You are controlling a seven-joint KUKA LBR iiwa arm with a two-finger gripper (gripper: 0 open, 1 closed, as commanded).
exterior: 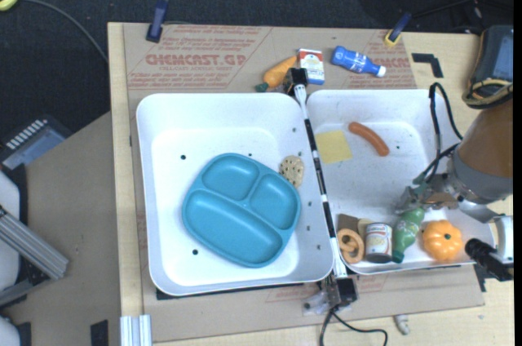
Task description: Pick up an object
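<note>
Two white bins (163, 124), one blue tray (239, 208), one sausage (369, 137), one can (378, 241)

The blue divided plate (241, 210) looks like smooth, faintly glossy plastic; both white bins (163, 173) look like matt plastic with dark specks; the tabletop (204, 59) is rough brown printed cardboard.

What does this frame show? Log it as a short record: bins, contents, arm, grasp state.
left bin: blue divided plate, cookie
right bin: yellow cheese slice, sausage, pretzel, small can, green bottle, orange pumpkin
arm: gripper low over the bin's near right corner, above the green bottle
grasp state: cannot tell
</note>
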